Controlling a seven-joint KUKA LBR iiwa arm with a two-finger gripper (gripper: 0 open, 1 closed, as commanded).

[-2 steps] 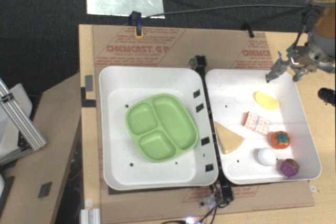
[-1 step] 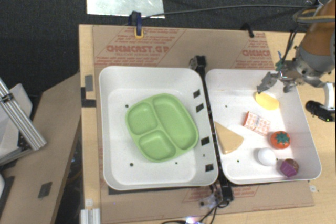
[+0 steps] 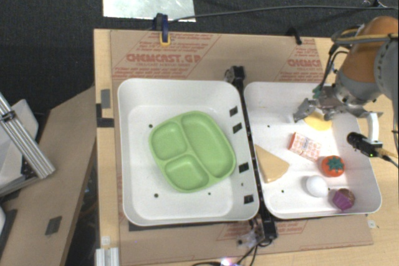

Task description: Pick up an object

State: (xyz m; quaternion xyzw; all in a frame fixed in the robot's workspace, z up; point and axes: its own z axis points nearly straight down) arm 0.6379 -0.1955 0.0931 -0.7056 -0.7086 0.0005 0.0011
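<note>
- Nearest the camera, at the right bin's [image 3: 269,96] front corner, sits a purple toy [image 3: 343,199], with a white egg-like ball [image 3: 316,185] just beside it.
- Behind those stands a toy tomato [image 3: 332,165] with a green top.
- Farther left lie a pink-and-white carton [image 3: 305,146] and a tan cheese-like wedge [image 3: 272,163] near the dividing wall.
- Toward the bin's back, the gripper [image 3: 319,109] hangs low over a yellow piece [image 3: 318,123], its grey fingers spread and released, with nothing visibly between them.
- Left bin [image 3: 134,196] holds a green three-compartment tray [image 3: 191,150], lying flat near its middle.
</note>
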